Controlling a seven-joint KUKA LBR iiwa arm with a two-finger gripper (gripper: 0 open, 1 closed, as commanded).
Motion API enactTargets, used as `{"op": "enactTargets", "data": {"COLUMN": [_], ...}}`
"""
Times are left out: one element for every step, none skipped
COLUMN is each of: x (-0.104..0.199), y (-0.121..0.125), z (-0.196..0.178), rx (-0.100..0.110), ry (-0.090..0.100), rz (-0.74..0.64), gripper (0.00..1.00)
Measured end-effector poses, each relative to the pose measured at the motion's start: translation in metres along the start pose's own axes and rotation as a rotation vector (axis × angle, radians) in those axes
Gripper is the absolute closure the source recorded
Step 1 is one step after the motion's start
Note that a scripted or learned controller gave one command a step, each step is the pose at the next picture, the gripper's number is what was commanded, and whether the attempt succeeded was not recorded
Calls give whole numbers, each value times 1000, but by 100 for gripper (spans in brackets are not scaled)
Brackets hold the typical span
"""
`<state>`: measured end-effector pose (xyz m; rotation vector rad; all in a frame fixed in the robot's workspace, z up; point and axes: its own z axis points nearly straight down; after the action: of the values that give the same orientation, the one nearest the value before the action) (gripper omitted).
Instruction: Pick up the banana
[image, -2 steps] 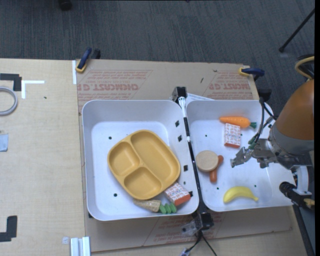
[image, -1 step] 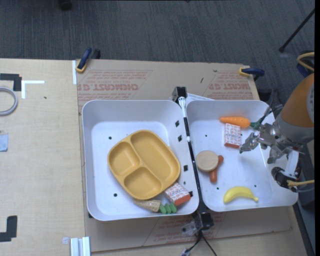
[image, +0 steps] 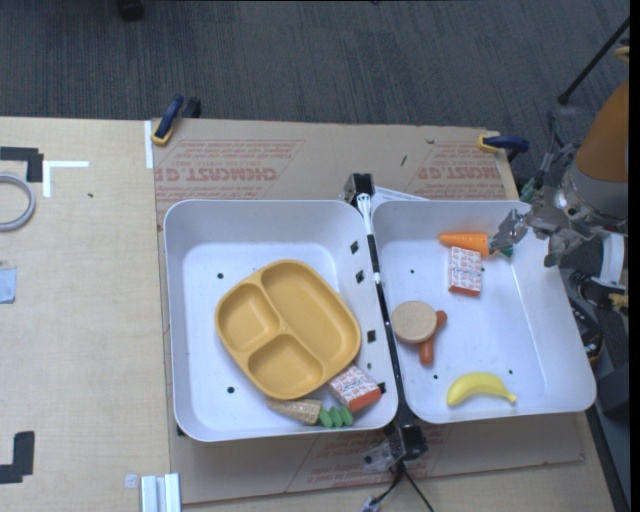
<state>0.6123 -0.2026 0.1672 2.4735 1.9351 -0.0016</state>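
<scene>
The yellow banana (image: 481, 389) lies on its side near the front edge of the right bin (image: 545, 350), curved ends pointing down toward the front wall. My gripper (image: 506, 238) hangs over the back right corner of that bin, just right of an orange carrot (image: 465, 241). It is well behind the banana, with nothing seen in its grasp. The grey wrist with its orange band (image: 605, 150) reaches in from the right edge.
In the right bin are also a red-and-white packet (image: 464, 270) and a round tan disc (image: 414, 322) resting on a small orange piece. The left bin (image: 190, 300) holds a yellow divided plate (image: 288, 328), a small red box (image: 355, 389) and green bits (image: 337, 416).
</scene>
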Motion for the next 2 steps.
{"op": "enactTargets", "data": {"x": [4,23], "y": [-84,-116], "z": [75,5], "rx": [2,1], "ry": [1,1], "rz": [-32,455], "gripper": [0,0]}}
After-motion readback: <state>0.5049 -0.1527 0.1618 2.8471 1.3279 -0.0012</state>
